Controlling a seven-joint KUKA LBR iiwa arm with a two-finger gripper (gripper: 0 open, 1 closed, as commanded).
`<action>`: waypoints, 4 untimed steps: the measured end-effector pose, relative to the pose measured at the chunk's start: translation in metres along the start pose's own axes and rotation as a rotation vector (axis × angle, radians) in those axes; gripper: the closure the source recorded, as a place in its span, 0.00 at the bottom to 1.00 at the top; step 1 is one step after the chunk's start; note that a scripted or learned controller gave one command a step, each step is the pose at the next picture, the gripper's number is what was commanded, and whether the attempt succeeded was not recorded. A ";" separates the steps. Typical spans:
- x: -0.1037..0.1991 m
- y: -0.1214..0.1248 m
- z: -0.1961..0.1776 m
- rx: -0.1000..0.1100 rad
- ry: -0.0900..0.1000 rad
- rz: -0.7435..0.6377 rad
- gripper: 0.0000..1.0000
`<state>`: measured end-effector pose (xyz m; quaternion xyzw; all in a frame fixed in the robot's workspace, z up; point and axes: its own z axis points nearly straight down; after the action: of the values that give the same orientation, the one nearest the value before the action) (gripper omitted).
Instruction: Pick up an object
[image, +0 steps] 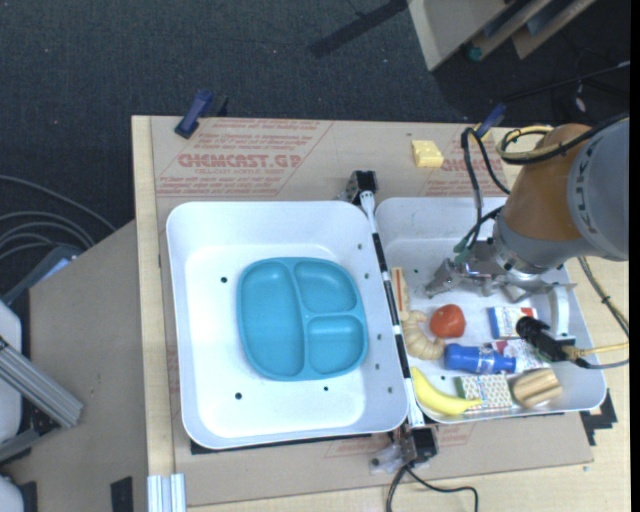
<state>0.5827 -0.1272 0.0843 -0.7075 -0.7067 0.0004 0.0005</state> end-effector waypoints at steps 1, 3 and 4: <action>0.000 0.001 -0.010 -0.003 0.000 0.000 1.00; 0.000 0.001 -0.020 -0.005 0.000 0.001 1.00; 0.045 0.085 -0.102 -0.005 0.000 -0.003 1.00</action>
<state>0.6674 -0.0818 0.1860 -0.7065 -0.7077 -0.0012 -0.0012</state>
